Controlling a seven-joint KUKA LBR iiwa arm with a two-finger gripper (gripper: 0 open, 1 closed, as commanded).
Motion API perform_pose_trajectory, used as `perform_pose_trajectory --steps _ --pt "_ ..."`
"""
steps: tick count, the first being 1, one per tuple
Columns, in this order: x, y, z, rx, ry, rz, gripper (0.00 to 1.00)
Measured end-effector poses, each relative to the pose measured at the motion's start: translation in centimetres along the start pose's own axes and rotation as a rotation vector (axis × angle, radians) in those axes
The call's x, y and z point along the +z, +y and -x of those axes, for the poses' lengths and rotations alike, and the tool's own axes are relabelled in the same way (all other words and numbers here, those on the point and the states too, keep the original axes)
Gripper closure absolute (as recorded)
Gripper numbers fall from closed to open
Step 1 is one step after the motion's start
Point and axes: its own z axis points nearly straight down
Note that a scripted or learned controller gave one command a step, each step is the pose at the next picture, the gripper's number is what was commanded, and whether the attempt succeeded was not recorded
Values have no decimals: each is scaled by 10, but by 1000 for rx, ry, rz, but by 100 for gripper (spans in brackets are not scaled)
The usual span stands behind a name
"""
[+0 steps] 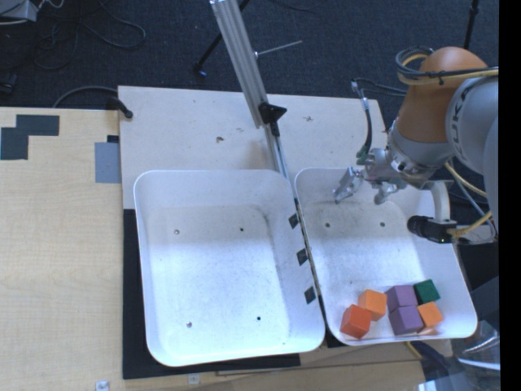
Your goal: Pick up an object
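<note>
Two white bins, six blocks, tool apart from them.

Right bin (330,243) holds six small cube-like blocks in its near corner: two orange blocks (372,302), one red-orange block (356,322), two purple blocks (404,319), one green block (426,291), matte, hard-edged, clustered touching. Left bin (163,218) is smooth, speckled plastic with rounded corners. The tool (364,189) hangs over the right bin's far end, well apart from the blocks, metal fingers spread, seemingly grasping nothing. Pale wood-grain tabletop (57,243).
</note>
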Motion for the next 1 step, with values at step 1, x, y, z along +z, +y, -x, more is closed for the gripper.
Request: perform_pose_trajectory --steps 1 --pt "67 -24 58 8 -2 -4 0"
